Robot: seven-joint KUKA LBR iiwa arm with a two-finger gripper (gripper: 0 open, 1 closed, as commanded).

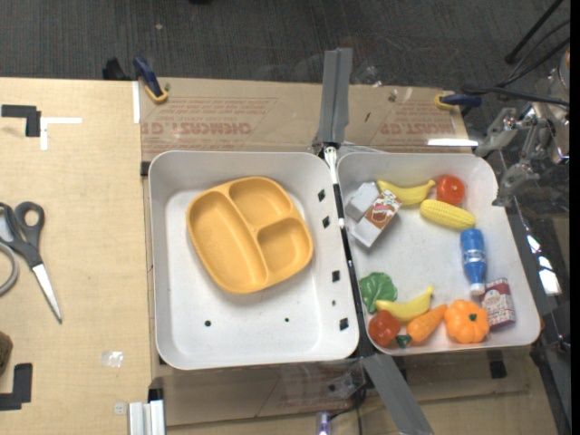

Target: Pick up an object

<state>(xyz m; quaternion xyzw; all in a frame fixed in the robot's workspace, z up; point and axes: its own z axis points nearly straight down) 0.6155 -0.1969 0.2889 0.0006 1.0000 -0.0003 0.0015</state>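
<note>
The right bin [507,243] holds toy food. Along its far side lie a small carton [373,214], a yellow banana [405,191], a red tomato [450,188] and a corn cob [446,214]. A blue bottle [472,256] lies by the right wall, with a small red-and-white can [498,304] below it. At the near side sit an orange pumpkin [466,321], a carrot [424,324], a second banana [405,304], a green leafy piece [378,288] and a red fruit [382,329], packed close together. The left bin [168,270] holds a yellow divided plate [250,234].
Scissors [32,252] lie on the wooden bench at the far left. Cardboard [236,120] with blue clamps runs behind the bins. A grey bar [333,98] stands between the bins at the back. Cables and metal hardware [530,143] crowd the right bin's far right corner.
</note>
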